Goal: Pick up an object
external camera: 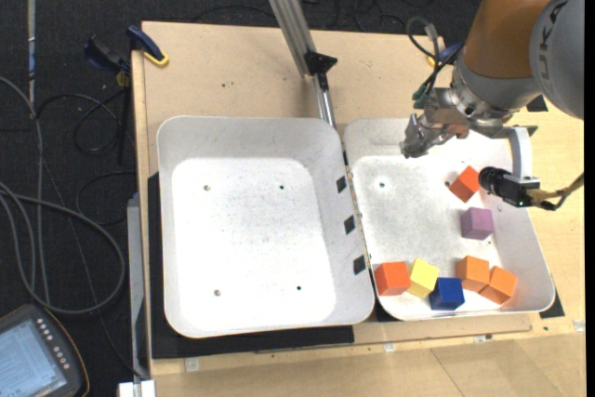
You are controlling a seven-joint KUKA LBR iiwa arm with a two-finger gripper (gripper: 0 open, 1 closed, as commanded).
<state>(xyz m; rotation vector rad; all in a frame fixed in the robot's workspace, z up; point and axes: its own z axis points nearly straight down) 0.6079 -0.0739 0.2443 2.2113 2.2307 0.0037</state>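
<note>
1. The claw [415, 144] hangs over the far rim of the right bin [400, 200]; how its jaws stand I cannot tell.
2. Nearest it, an orange block [464, 183] lies just to its right and a little nearer the camera.
3. A purple block [478, 222] sits beyond that.
4. Other blocks — orange [392, 277], yellow [424, 276], blue [447, 293] — lie well apart from it, along the near wall.

arm [530, 23]: cut off at right edge | monitor [33, 358]: cropped bottom-left
</note>
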